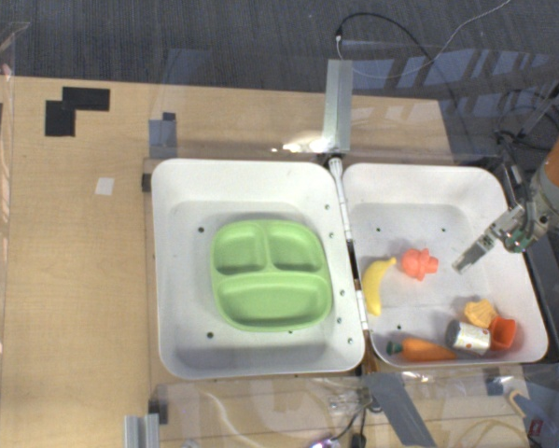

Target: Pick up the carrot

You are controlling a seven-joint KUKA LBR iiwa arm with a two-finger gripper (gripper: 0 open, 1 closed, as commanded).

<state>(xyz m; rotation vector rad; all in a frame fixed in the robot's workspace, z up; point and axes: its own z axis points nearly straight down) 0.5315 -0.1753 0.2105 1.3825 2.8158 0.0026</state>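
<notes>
The gripper (472, 256) hangs over the right bin's far right side; whether it is open I cannot tell. Leftmost, a green divided plate (271, 274) lies in the left bin (176, 250). In the right bin (428, 189), the carrot (421, 349) lies along the near wall, left of a metal can (468, 336). This looks like the approach step; next the gripper must travel toward the near wall and descend over the carrot.

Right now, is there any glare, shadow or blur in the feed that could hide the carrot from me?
Camera view: the carrot lies evenly lit and sharp against the right bin front wall; a bright glare spot sits on the metal post base behind the bins; soft shadow falls only along the bin walls; the gripper looks slightly blurred.
</notes>
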